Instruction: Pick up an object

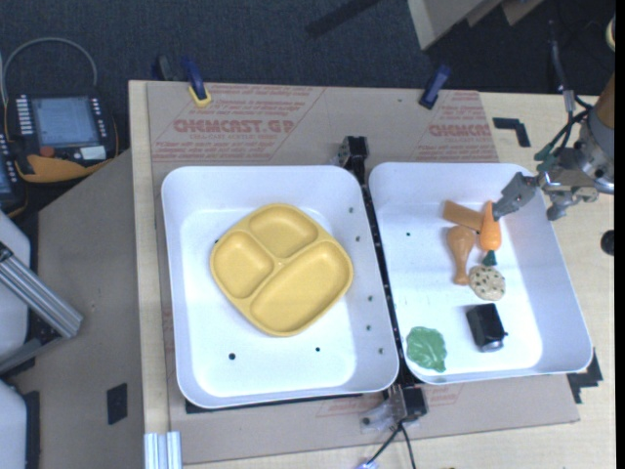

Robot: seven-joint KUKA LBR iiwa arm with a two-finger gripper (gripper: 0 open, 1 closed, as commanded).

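The right bin (557,262) holds several small toy foods. An orange carrot (489,227) lies beside a tan drumstick (459,252) and a flat orange-brown piece (459,213). Below them are a speckled cookie (486,281), a black block (485,325) and a green leafy piece (427,348). My gripper (535,203) hovers over the bin's upper right corner, just right of the carrot. It is open, with nothing between its fingers; one finger (514,194) points toward the carrot's top.
The left bin (195,360) carries a yellow divided plate (281,267). A black divider with clamps (354,150) runs between the bins. Cables and the arm's wrist (596,154) crowd the right edge.
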